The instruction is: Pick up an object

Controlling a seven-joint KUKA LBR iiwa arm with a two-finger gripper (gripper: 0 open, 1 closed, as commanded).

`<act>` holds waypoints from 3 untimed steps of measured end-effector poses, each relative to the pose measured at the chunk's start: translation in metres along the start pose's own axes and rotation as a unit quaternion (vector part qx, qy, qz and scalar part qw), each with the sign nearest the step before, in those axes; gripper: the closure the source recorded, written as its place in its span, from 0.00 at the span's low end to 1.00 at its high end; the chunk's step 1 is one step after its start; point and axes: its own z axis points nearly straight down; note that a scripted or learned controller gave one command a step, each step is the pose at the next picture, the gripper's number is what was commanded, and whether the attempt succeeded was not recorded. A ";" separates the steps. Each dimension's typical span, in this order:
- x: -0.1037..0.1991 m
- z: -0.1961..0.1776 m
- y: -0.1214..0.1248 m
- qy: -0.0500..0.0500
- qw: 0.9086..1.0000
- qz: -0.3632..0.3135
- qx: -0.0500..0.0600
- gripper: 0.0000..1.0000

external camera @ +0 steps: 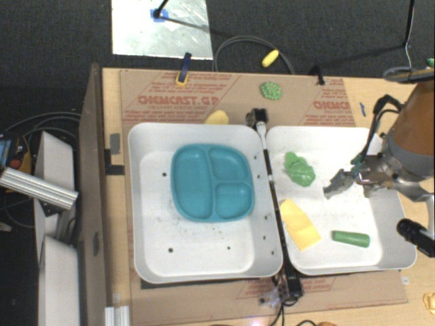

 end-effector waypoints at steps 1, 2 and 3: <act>0.016 0.176 0.031 0.001 1.000 0.000 0.002 0.00; -0.003 0.137 0.105 -0.002 1.000 -0.001 -0.005 0.00; 0.002 0.173 0.033 0.000 1.000 0.003 0.001 0.00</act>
